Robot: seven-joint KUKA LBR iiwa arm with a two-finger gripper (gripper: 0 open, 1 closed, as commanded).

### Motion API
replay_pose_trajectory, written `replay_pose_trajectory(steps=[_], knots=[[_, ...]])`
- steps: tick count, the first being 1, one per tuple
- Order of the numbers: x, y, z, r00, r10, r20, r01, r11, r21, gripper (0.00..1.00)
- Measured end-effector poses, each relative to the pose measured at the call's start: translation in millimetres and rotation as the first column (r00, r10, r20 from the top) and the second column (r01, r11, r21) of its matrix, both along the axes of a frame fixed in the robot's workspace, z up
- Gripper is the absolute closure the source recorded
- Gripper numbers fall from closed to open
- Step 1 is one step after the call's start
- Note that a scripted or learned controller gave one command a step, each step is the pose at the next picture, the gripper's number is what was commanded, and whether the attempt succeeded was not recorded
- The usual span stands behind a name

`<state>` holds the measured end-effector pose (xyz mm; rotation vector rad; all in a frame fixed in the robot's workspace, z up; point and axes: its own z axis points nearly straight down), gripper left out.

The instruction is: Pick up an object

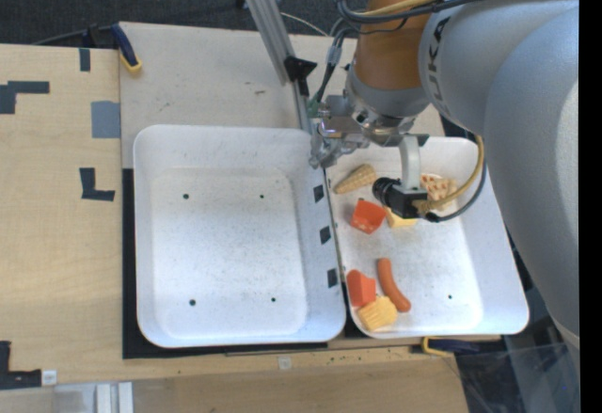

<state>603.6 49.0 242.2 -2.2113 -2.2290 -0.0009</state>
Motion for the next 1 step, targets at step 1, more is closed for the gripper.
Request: replay_pose_trajectory(steps=[1], knots=[[-1.8,45.1,-7.6,1.000,-0.002,-0.002,0.002,1.000,-0.001,1.00]])
